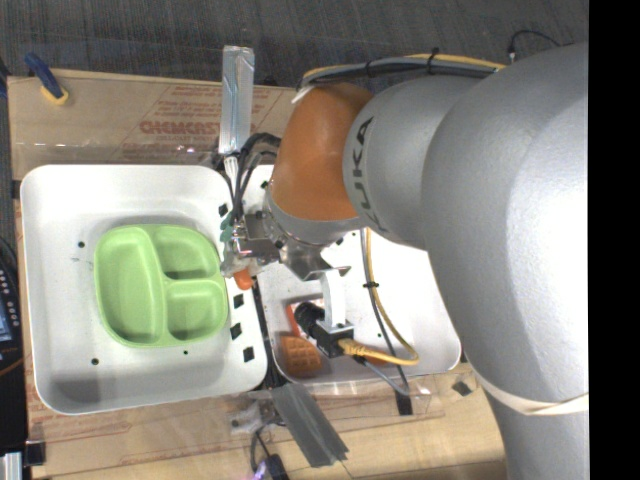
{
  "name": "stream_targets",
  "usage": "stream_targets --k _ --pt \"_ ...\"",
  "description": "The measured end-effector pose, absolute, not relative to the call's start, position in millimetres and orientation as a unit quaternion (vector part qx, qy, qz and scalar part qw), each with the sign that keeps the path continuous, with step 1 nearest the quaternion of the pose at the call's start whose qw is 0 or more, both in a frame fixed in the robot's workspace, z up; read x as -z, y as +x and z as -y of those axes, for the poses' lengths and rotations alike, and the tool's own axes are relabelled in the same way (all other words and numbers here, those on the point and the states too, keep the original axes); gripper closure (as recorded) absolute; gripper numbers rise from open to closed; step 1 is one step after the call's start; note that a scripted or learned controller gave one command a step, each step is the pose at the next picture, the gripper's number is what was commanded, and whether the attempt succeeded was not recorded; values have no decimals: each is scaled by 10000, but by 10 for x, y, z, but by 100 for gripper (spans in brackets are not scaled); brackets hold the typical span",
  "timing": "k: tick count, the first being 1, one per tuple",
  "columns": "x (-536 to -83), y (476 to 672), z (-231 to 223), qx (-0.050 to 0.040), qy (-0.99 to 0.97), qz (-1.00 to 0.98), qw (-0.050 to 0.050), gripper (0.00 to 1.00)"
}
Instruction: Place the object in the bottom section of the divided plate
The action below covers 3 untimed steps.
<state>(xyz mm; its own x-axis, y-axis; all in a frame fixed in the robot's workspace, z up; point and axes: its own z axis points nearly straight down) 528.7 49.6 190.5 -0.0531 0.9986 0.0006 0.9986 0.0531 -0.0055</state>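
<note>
Grey arm (480, 198) nearest lens, stretched over right bin (430, 308) so pincer (238, 253) hangs beside green divided plate (150, 288); its grip hidden, cannot tell. Brown object (298, 355) lies in right bin.

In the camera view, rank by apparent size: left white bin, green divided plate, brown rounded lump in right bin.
1. left white bin
2. green divided plate
3. brown rounded lump, smallest, though partly hidden
</note>
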Motion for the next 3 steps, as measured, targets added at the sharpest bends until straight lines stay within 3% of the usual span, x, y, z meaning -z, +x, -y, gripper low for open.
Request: stream_targets --k 1,2,3 --pt "-1357 5023 -1100 -22 -5707 8212 25 100" --pt "-2161 4758 -1602 -6 -5459 8379 7 100" --pt "-3002 4862 -680 2 -5000 8660 -10 100"
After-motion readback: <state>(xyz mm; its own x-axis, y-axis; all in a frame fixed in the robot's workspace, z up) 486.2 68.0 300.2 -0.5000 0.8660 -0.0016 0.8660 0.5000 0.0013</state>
